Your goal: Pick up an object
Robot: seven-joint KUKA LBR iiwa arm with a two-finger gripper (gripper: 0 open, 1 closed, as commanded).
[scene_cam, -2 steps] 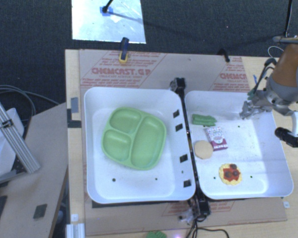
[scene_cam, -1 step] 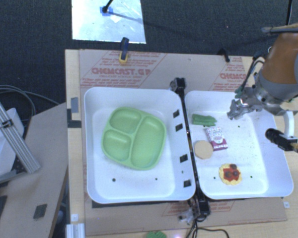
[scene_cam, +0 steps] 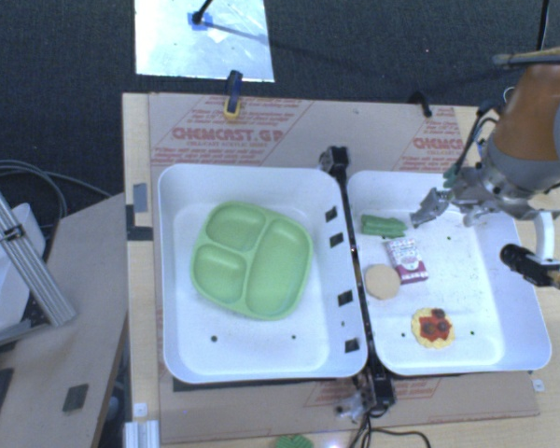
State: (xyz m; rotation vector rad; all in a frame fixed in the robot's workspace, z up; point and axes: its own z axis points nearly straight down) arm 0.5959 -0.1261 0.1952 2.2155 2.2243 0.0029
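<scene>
We count two white bins on the tabletop [scene_cam: 252,124]. The left bin [scene_cam: 182,250] holds one green divided plate [scene_cam: 252,259]. The right bin [scene_cam: 504,334] holds four items: green pouch [scene_cam: 384,225], red-white packet [scene_cam: 407,259], tan disc [scene_cam: 383,282], toy pizza [scene_cam: 433,328]. At upper right the tool [scene_cam: 453,203] hovers above that bin, carrying nothing.

A divided plate [scene_cam: 252,260] lies in the left bin [scene_cam: 182,343]. The right bin [scene_cam: 518,339] holds a pea pod [scene_cam: 384,225], a packet [scene_cam: 406,259], a cookie [scene_cam: 383,282] and a small pizza [scene_cam: 433,328].

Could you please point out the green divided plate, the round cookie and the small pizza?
green divided plate [scene_cam: 252,259]: camera view, on its centre ridge.
round cookie [scene_cam: 383,282]: camera view, its middle.
small pizza [scene_cam: 433,328]: camera view, its topping.
</scene>
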